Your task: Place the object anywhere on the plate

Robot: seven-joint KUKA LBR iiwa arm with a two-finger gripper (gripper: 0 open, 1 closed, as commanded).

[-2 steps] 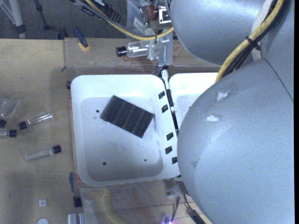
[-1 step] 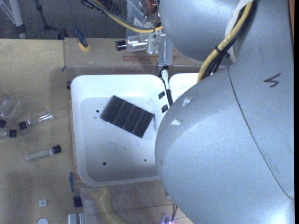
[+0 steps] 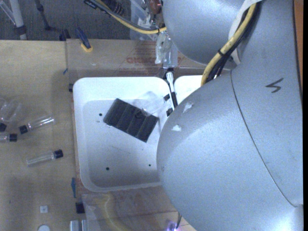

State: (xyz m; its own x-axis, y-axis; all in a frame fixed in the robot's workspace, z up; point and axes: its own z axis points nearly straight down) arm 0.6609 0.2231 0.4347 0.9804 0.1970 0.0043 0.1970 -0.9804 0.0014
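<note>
Camera view: our arm [image 3: 231, 143] covers most of the right bin [image 3: 188, 84], and we cannot tell the gripper's state. The task object cannot be identified with certainty, nor can a plate. In our judgement, we should clear the arm from the line of sight and confirm the grasp before descending. Left of the right bin, the left bin [image 3: 86, 129] contains a dark ribbed slab [image 3: 131, 119], lying flat and askew, with a translucent item [image 3: 150, 102] touching its far edge.
</note>
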